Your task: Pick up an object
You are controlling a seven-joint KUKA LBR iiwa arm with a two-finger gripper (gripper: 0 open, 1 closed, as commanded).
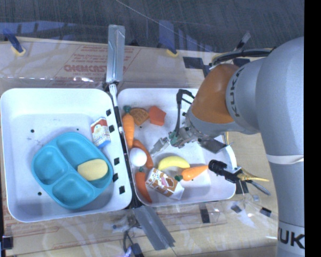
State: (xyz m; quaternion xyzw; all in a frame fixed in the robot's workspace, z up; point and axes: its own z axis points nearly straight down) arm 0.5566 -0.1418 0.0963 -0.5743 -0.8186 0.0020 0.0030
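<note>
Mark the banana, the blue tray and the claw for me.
banana (173,161): camera view, middle of its yellow curve.
blue tray (51,165): camera view, floor of its left compartment.
claw (166,142): camera view, between its fingertips, above the banana.

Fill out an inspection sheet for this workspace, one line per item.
Surface: two white bins, left bin, right bin.
Job's things: right bin holds banana, carrots, egg, juice carton, orange block.
Clutter: left bin holds blue tray with a yellow piece and a small carton.
Grippers: tool low over the right bin, finger state unclear.
Cables: black cable behind the arm.
Surroundings: clear sheet beyond the bins.
</note>
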